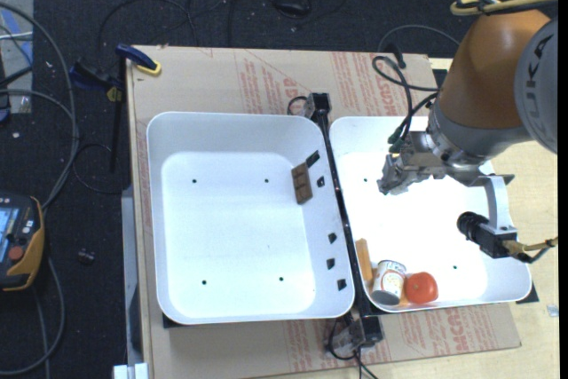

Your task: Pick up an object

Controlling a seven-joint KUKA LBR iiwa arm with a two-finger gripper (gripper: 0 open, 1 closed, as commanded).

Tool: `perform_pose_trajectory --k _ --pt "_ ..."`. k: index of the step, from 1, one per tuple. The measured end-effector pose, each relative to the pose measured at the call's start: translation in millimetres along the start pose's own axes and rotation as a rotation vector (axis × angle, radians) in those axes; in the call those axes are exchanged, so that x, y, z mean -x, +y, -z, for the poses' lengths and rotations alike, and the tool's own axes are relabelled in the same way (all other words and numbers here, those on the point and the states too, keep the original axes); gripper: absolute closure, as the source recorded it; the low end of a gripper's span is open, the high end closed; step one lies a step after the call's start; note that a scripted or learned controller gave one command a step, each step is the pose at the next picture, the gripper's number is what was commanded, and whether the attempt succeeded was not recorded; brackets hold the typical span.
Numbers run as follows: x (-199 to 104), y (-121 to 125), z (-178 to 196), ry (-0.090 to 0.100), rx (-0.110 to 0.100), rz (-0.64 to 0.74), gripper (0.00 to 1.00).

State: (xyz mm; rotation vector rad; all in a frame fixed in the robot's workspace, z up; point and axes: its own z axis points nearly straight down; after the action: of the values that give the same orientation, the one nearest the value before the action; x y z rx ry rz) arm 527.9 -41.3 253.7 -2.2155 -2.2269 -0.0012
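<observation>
Bench (222, 71) of brown board at the left and behind, with a blue-and-yellow clamp (138, 59) at its far left corner and loose cables on the dark floor around.

Next, left bin (177, 138), white and shallow, holding a small brown chocolate bar (303, 184) propped against the right wall, near the divider between the two bins. Nothing else inside to go after.

Further right, right bin (359, 138). Along its near left corner, three things crowded together: a thin orange stick (363, 257) lying by the left wall, a small can (388, 279) on its side just beside that, and a red tomato-like ball (422, 288) touching or nearly touching the can.

Above the middle of this bin, gripper (397, 176), hanging from the grey and orange arm that enters from the right. Nothing visible between the fingertips; open or closed, cannot tell from this angle. Well apart from the cluster at the near corner.

Judged from this: pick not yet made. Left to do: choosing a target, probably among the three near-corner items, moving over, descending, closing, lifting. Crowding against the wall likely to make a clean grasp awkward.
</observation>
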Motion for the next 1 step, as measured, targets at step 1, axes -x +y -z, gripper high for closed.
perform_pose_trajectory --k 1 --pt "-60.7 10.0 -10.2 0.0 -0.001 0.0 1.0"
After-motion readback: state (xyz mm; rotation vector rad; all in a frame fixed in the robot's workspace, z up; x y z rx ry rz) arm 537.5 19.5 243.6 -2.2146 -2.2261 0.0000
